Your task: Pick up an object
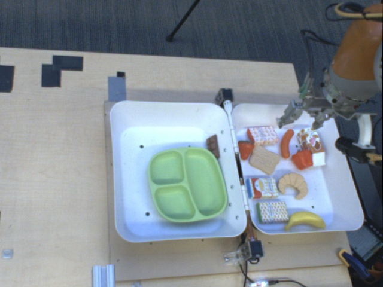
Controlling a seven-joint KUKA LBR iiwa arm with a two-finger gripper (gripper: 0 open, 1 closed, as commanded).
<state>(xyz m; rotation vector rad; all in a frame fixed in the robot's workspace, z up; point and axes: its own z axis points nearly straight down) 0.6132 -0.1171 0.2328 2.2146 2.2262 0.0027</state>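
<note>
Tool open, poised above right bin.

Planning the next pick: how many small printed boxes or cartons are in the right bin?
3, maybe more hidden under other items. One box lies at the bin's far side beside the sausage, one carton sits left of the croissant, and one box lies beside the banana.

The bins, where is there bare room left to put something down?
Left bin: bare floor all around the green divided plate, widest along its left side. Right bin: crowded with toy food; a bare strip runs along the right wall beside the croissant and banana.
</note>
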